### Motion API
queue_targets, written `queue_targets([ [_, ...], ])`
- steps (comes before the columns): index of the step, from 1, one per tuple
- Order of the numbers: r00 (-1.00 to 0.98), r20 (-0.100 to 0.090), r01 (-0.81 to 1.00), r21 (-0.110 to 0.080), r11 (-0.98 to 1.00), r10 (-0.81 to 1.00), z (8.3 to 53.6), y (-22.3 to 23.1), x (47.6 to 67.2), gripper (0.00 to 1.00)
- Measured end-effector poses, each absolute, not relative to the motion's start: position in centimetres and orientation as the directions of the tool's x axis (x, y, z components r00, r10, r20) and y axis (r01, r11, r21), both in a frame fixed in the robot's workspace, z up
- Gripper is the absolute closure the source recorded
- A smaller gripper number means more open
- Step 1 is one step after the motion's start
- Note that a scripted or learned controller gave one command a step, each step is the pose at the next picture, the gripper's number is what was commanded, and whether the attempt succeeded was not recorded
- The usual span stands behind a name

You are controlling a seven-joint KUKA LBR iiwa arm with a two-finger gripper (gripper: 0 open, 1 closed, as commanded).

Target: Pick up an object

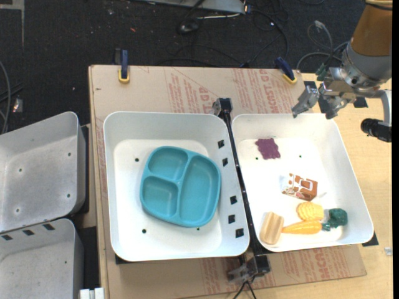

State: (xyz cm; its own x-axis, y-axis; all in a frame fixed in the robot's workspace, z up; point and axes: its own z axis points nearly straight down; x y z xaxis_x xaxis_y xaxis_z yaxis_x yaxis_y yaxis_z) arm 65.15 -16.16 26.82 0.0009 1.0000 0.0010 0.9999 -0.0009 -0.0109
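Nearest the camera, along the front wall of the right-hand shallow white bin (358,192), a small cluster of toy food lies together: a tan cylindrical bread-like piece (271,227) at the left, an orange carrot-shaped piece (302,228) stretching rightward from it, a round yellow ridged cracker-like piece (310,212) just behind the carrot, and a dark green leafy lump (336,218) at the carrot's right end. These four sit touching or nearly touching one another. A little farther back, near the bin's middle, rests a small brown-and-white printed packet (300,186), apart from the cluster. Well behind that, toward the far left part of the same bin, lies a flat purple patch of soft material (268,148), alone.

Beside it, the left-hand shallow white bin (118,136) holds a turquoise plastic divided plate (181,185) with three compartments, lying flat near the centre.

Both bins sit on a light wooden counter (168,86) with red printing; a yellow-and-blue clamp (124,66) grips its far edge.

At the upper right, the grey arm with its orange band (374,23) reaches in, and the two-finger gripper (318,103) hangs above the far rim of the right bin. Its fingers (305,99) are spread apart with nothing between them, well away from every item in the bin.
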Motion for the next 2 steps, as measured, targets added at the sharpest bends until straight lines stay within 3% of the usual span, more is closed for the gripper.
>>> queue_targets([
  [1,-0.001,-0.001,1.000,0.000,0.001,1.000,27.5,-16.1,65.4,0.00],
  [2,-0.003,0.000,1.000,-0.004,0.003,1.000,23.1,-15.6,65.4,0.00],
])
